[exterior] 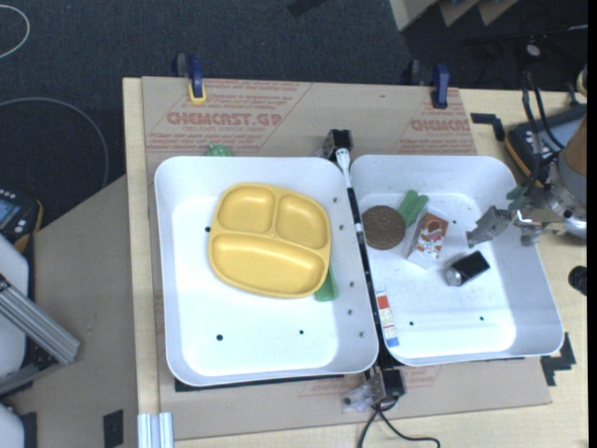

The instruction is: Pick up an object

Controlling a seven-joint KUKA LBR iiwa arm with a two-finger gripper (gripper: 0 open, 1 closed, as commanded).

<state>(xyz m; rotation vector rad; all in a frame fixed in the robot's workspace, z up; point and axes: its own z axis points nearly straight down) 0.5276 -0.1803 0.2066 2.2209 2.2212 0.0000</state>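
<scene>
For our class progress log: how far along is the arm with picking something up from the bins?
Done: the gripper has reached over the right bin. In hand: nothing; it sits beside the black block and small packet, which lie in the bin. Left: close on one item and lift it.

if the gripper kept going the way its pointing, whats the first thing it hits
Likely the small black object, which lies just left of and below the gripper in the right bin. Height above the bin is unclear, so the gripper could pass over it toward the red-and-white packet.
</scene>
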